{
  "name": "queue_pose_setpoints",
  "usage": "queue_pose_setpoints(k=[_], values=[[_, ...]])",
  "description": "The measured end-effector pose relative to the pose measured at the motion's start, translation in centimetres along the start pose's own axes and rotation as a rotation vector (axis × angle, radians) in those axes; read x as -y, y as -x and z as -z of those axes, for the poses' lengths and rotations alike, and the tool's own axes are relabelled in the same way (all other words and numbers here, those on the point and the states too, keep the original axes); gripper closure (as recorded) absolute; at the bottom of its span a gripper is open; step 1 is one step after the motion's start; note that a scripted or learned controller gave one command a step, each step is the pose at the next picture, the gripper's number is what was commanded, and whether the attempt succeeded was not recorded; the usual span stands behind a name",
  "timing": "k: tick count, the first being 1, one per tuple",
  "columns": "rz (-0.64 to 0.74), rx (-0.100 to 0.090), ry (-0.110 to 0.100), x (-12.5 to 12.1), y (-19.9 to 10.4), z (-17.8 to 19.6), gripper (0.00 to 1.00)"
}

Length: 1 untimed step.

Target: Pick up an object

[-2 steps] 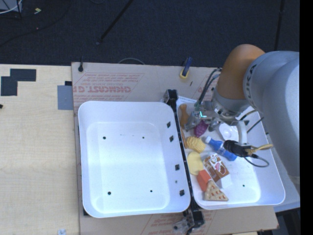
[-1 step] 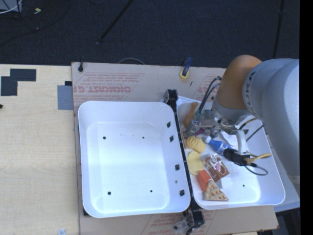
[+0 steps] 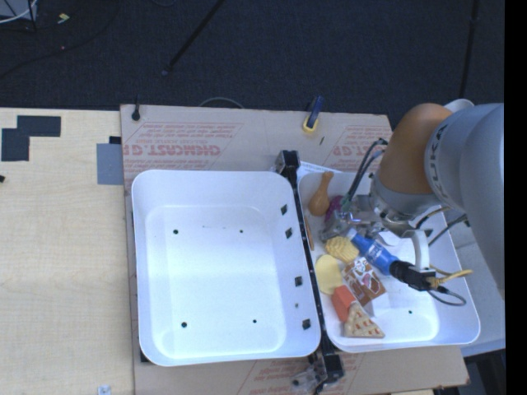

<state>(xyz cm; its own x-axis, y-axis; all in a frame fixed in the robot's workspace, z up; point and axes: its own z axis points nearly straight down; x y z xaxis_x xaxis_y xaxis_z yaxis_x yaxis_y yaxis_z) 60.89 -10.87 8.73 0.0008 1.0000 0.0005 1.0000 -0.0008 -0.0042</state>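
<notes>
The right bin (image 3: 445, 323) holds a pile of small things along its left side. A tan drumstick-shaped toy (image 3: 319, 194) lies at the back. In front of it sit a yellow ridged piece (image 3: 340, 248), a blue bottle (image 3: 372, 253), a rounded yellow piece (image 3: 328, 272), a brown patterned packet (image 3: 365, 282), an orange block (image 3: 342, 301) and a waffle-like wedge (image 3: 361, 324). My gripper (image 3: 351, 216) hangs low over the back of the pile, between the drumstick and the yellow ridged piece, beside a small purple thing (image 3: 333, 211). The wrist hides what lies under it.
The left bin (image 3: 148, 220) stands beside the right one, with a black divider rail (image 3: 303, 245) between them. Both rest on a cardboard sheet (image 3: 206, 142). A blue and yellow clamp (image 3: 313, 115) grips the sheet's far edge. The arm's grey body (image 3: 461, 163) fills the right side.
</notes>
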Motion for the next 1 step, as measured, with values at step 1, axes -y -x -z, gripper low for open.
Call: queue_pose_setpoints(k=[1], values=[[0.002,0.000,0.005,-3.63,-1.66,0.06,0.00]])
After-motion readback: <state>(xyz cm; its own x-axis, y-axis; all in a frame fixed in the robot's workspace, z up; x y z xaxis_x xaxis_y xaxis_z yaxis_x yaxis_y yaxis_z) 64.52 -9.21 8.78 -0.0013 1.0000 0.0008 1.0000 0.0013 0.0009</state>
